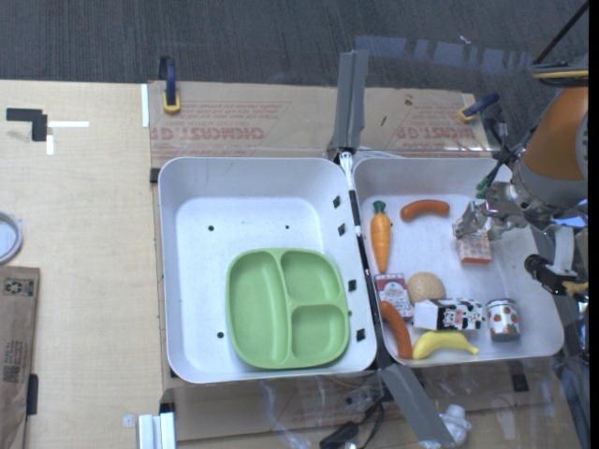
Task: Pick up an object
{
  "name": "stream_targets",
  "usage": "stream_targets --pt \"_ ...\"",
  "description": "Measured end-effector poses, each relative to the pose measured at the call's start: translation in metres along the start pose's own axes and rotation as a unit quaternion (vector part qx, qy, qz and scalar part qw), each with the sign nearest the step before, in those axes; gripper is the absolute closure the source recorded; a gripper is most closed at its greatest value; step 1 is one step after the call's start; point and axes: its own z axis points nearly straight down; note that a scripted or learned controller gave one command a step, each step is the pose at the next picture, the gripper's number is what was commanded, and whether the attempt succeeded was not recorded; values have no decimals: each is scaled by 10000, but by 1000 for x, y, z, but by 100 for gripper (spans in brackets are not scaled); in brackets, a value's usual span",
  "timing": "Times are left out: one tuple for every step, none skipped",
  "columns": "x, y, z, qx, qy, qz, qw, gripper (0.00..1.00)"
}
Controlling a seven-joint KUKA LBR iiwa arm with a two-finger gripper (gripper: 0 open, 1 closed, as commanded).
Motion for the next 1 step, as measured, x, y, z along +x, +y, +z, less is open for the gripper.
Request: stream_targets --pt "51 -10 -90 1 -4 -1366 9906 100"
